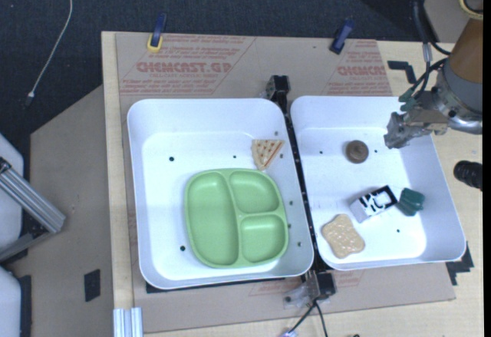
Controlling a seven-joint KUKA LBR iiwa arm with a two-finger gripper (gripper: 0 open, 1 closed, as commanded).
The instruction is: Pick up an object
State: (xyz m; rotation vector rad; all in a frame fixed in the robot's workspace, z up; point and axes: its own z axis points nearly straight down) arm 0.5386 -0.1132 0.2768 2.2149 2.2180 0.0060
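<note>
The metal pincer hangs over the right white bin's far right edge; whether it is open or closed cannot be told. Just left, a round brown cookie. Nearer the front: a black-and-white block touching a dark green cap, and tan toast. The left bin holds a green divided plate and a waffle wedge.

Two white bins, one green divided plate, five small objects

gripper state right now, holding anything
gripper: above the right bin, open or shut cannot be told; nothing seen between its fingers.
</note>
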